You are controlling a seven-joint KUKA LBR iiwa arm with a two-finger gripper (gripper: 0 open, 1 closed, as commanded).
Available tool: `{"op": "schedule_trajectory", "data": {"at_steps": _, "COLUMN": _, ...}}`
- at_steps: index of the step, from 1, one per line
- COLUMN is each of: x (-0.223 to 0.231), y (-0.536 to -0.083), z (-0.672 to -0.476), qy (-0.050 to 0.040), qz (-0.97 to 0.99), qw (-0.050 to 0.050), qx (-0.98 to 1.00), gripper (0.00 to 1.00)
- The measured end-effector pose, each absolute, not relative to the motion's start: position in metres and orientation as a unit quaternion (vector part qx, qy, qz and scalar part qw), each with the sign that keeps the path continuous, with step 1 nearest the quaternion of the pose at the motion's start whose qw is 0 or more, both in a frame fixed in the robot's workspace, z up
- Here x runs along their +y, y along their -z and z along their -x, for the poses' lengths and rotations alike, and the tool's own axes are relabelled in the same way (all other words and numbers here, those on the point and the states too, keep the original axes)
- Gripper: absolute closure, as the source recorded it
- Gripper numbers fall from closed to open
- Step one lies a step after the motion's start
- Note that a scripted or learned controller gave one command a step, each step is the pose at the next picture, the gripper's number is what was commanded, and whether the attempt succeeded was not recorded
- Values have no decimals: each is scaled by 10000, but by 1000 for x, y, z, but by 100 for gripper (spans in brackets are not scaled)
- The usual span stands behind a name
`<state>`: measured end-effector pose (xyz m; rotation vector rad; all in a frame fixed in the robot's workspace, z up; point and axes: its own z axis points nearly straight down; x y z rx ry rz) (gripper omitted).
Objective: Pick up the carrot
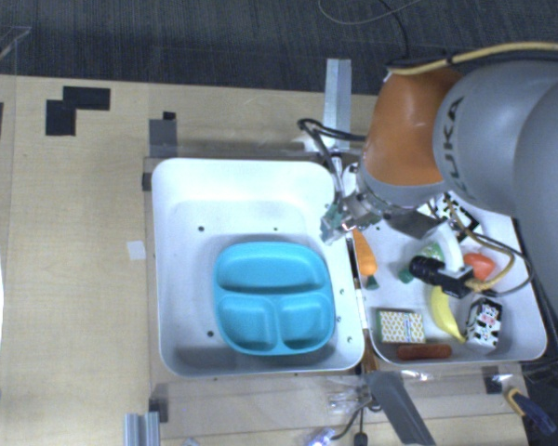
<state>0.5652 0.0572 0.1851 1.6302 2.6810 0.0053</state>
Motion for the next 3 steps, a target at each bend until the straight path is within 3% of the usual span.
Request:
{"op": "schedule_trajectory", "data": {"at_steps": 1, "x": 13, "y": -186, "z": -596, "qy": -15, "qz": -6647, "qw": 18, "qx": 7471, "gripper": 100}}
{"op": "schedule_trajectory", "data": {"at_steps": 2, "x": 14, "y": -186, "z": -596, "qy": -17, "qz": -6645, "qw": 19, "qx": 7472, "gripper": 0}}
{"op": "schedule_trajectory", "data": {"at_steps": 3, "x": 4, "y": -185, "z": -526, "qy": -16, "qz": -6459, "qw": 14, "qx": 7634, "gripper": 0}}
